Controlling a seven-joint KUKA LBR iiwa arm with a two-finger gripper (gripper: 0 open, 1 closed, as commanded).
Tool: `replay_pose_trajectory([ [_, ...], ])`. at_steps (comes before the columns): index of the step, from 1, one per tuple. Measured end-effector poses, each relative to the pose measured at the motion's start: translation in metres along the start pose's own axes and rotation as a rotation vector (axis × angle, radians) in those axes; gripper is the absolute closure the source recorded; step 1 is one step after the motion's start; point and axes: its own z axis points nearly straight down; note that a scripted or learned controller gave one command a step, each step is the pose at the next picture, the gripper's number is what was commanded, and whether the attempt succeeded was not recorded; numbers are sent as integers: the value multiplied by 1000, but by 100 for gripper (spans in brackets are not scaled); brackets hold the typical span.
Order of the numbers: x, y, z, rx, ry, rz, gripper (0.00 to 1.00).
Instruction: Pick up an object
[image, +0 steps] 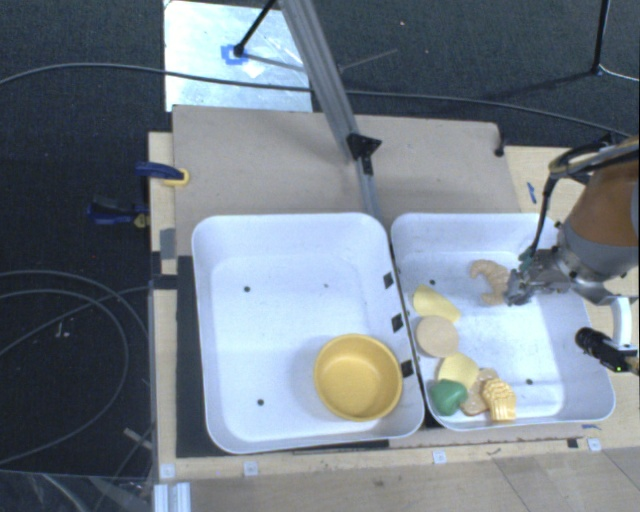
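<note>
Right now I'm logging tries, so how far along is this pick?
Done: the arm has reached into the right bin, with the gripper low beside the tan curved piece. In hand: nothing visibly gripped; that piece lies on the bin floor. Left: grasp and lift. The yellow bowl sits in the left bin, and the small items along the right bin's near-left side lie untouched.

The arm (600, 235) is grey, with a broad orange band (606, 210) curving around it above the wrist. A thin dark cable (548, 215) loops along its outer side. The hand (520, 288) is a small, dark grey metal assembly. A black cylindrical fitting (603, 350) juts from the arm's pale lower housing.
</note>
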Motion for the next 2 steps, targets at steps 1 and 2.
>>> replay_pose_trajectory([
  [1, -11, 5, -54, -3, -1, 1, 100],
  [2, -17, 15, -112, -4, -2, -5, 100],
])
